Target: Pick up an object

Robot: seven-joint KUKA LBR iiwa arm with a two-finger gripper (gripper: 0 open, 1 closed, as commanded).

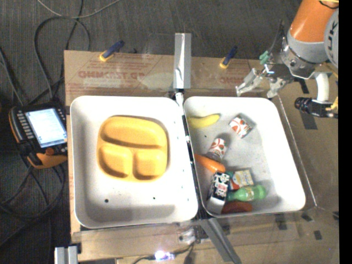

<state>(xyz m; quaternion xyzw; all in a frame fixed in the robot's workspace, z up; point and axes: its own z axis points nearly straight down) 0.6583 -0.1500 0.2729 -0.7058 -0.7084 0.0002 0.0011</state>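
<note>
- The arm slants in from the upper right of the frame.
- The tool hangs over the right bin's upper rim, fingers apart, holding nothing.
- The banana lies in that bin's upper left corner.

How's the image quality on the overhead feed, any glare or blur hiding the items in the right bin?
Camera view: the white right bin is evenly lit, its yellow banana and green bottle soft but distinguishable; bright glare spot at the bench's front edge; the two-finger gripper looks slightly blurred; the glowing tablet screen is washed out.
</note>
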